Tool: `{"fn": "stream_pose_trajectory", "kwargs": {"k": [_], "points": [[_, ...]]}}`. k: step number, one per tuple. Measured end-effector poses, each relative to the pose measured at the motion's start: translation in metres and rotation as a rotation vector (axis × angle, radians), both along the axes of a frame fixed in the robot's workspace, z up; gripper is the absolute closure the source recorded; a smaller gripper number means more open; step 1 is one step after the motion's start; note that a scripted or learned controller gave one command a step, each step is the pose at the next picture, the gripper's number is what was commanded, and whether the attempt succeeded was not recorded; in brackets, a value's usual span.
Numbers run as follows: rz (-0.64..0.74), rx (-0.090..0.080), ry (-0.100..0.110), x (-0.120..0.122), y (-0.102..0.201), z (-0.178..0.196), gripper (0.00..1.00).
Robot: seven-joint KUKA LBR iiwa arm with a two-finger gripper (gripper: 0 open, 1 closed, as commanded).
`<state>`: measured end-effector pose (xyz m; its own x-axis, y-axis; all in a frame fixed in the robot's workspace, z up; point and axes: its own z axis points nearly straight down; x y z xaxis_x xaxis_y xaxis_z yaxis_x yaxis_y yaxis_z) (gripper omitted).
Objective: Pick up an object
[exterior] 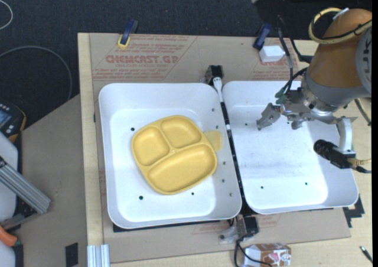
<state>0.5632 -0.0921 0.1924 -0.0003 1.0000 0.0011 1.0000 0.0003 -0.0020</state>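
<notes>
In the left bin (pixel 112 159) lies a yellow plate (pixel 173 153) with three sections, sitting flat near the middle, and a small yellow tab pokes out from under its right side. This plate looks like the thing to pick up, and nothing is holding it now. It could be hard to grab, I think, because it is wide, smooth and low, so two thin fingers may slide off its rim or just push it across the slippery white floor. Moving right, the right bin (pixel 283 189) has a bare floor with a few small dark dots. The gripper (pixel 277 112) hangs over the far part of this bin, well apart from the plate. Its fingers seem spread open, and there is nothing between them. If it went down right here, it would close on nothing. It also has to cross the wall between the two bins, and it might bump it. On the brown board at the far side, red letters read "CHEMCAST GP".
</notes>
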Motion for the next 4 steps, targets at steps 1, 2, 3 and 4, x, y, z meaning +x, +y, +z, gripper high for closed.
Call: {"fn": "stream_pose_trajectory", "kwargs": {"k": [1, 2, 3, 4], "points": [[0.011, 0.002, -0.012, -0.006, 0.086, 0.083, 0.0], [0.01, 0.005, -0.023, -0.054, 0.143, 0.239, 0.0], [0.007, 0.001, -0.009, -0.085, 0.201, 0.269, 0.0], [0.003, -0.001, -0.009, -0.083, 0.199, 0.277, 1.0]]}}
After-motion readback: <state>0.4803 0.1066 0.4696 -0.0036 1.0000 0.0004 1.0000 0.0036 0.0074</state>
